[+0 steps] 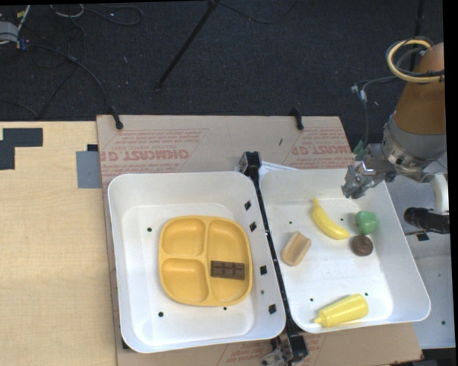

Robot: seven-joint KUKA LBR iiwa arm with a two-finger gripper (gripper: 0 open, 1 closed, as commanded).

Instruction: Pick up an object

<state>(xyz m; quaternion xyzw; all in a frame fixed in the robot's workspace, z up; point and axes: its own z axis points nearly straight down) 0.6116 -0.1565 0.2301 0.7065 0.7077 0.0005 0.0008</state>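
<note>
Mustard bottle comes first: a yellow toy lying on its side near the front of the right bin. It looks light, hard and smooth, so it may slip. A grab across its fat middle would work best.

A bit farther back lies a tan bread piece close to the wall between the bins. It looks light and maybe a little soft. To its right sits a small brown round thing, and just behind that a little green block. Both look light and hard. The round one might roll away.

A yellow banana lies between the bread and the green block. It looks like stiff, shiny plastic. Its curved middle is the best place to hold it.

In the left bin sits a yellow tray with four parts. A brown chocolate bar lies in its near right part.

Farthest back, the tool hangs over the far right side of the right bin. Nothing is seen in it, and it is too small and blurry to tell if it is spread or closed. The banana and green block lie just in front of it, so they are the closest picks.
</note>
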